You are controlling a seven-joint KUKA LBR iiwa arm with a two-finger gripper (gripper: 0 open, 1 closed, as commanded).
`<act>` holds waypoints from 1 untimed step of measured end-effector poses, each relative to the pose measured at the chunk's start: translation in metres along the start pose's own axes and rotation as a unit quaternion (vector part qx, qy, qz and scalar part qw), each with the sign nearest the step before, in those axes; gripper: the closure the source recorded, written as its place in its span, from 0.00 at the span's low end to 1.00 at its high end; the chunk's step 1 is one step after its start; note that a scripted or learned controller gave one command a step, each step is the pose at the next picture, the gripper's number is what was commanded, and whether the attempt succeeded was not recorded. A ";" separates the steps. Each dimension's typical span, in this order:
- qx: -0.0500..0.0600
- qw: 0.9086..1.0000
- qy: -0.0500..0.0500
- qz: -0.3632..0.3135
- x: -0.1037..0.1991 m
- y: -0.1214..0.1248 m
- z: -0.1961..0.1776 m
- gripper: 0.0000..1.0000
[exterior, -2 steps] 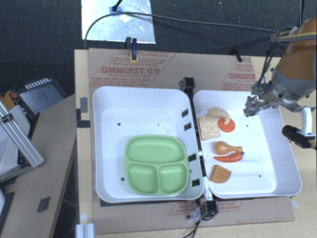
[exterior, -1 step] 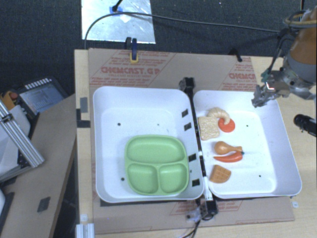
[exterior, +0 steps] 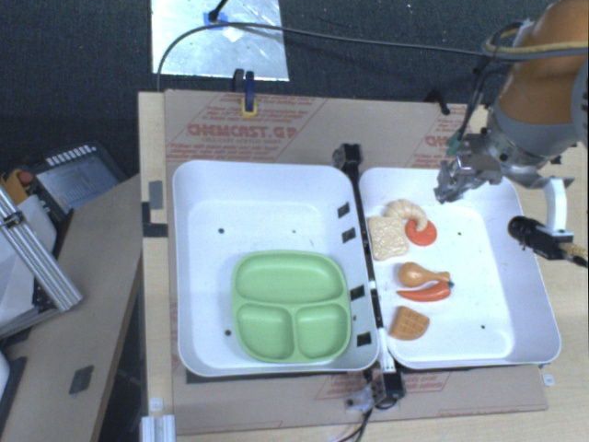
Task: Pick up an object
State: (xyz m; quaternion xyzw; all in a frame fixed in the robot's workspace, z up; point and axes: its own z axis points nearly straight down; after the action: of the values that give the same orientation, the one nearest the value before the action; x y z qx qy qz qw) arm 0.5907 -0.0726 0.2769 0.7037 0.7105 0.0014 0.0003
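Note:
The right bin (exterior: 497, 339) holds several toy foods along its left side. A tan cracker square (exterior: 387, 236) lies beside a pale croissant (exterior: 408, 212) and a red tomato slice (exterior: 422, 234). Below them sit an orange chicken drumstick (exterior: 420, 273), a red chili pepper (exterior: 426, 293) and a brown bread piece (exterior: 409, 323). My gripper (exterior: 451, 188) hangs over the bin's back edge, up and to the right of the croissant, with nothing seen in it.
A green three-compartment plate (exterior: 290, 304) sits in the left bin (exterior: 212, 210). A black divider strip (exterior: 361, 247) runs between the bins. The bench's cardboard sheet (exterior: 304, 127) lies behind them.

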 end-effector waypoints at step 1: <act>0.002 1.000 0.000 0.000 0.053 -0.021 0.015 1.00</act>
State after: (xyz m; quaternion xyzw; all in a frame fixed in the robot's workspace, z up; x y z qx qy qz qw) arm 0.5689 -0.0201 0.2617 0.7039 0.7103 0.0005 -0.0009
